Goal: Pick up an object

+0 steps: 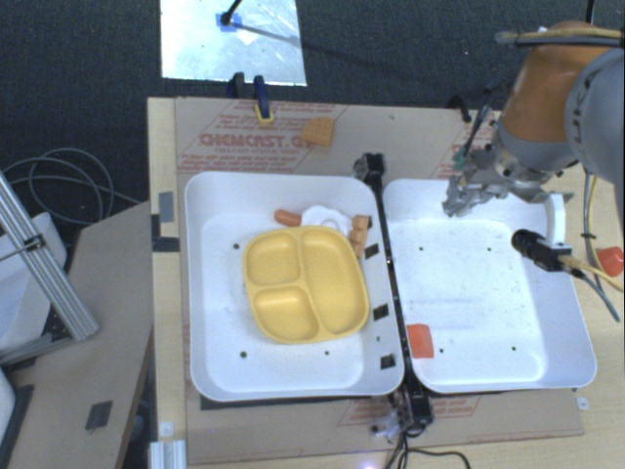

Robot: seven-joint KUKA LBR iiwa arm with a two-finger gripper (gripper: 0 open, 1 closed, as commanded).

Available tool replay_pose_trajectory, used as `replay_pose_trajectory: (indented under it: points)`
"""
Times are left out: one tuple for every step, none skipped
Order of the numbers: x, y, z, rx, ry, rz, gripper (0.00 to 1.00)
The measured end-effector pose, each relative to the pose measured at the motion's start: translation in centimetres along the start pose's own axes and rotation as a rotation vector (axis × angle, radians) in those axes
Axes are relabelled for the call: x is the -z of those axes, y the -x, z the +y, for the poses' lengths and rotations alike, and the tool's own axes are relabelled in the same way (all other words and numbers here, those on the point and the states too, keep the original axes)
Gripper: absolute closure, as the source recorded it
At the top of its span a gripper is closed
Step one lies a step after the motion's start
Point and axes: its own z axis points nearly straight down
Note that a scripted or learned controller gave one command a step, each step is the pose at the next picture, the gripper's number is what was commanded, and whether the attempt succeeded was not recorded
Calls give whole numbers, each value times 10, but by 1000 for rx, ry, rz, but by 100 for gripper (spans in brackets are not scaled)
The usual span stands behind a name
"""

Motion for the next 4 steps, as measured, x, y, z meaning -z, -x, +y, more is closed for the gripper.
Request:
replay_pose_trajectory:
  points:
    - [63, -37, -11, 2, 0, 1, 100]
    - [72, -36, -10, 3, 1, 1, 100]
    - [71, -36, -10, 3, 1, 0, 0]
    - [82, -36, -9, 7, 4, 1, 100]
